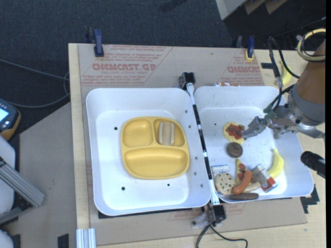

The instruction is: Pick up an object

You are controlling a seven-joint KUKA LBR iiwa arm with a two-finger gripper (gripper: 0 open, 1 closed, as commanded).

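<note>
My gripper (268, 129) hangs over the right bin (217, 99), near its upper right part, with the arm coming in from the right. Its fingers (252, 127) are spread open and nothing sits between them. Just left of the gripper lies a yellow and red pizza piece (233, 131). A brown round piece (235, 150) lies below that. A banana (277, 165) rests under the gripper by the right wall. A cookie (224, 182), an orange sausage (243, 180) and a red and grey piece (264, 181) crowd the front.
The left bin (103, 138) holds a yellow divided plate (153, 161) with a beige piece (166, 133) in its upper right compartment. A black divider (199, 138) runs between the bins. Cables (276, 61) trail above the right bin.
</note>
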